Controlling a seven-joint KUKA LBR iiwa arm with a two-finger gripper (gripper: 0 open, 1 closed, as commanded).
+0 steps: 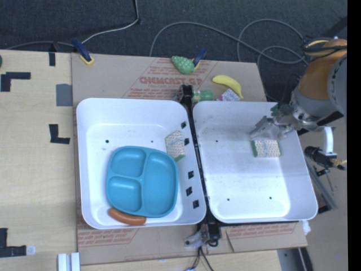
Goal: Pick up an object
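The end effector point(266, 130) is hovering over the upper right of the right bin point(248, 208), just above a small patterned green-and-white block point(266, 148); whether it is parted or closed I cannot tell. In the left bin point(96, 117) a blue divided plate point(142, 180) is lying, with an orange sausage point(127, 217) at its lower edge and a second patterned block point(177, 144) leaning by the divider. A banana point(228, 84) and a green toy point(183, 64) are sitting on the tabletop point(34, 151) beyond the bins.
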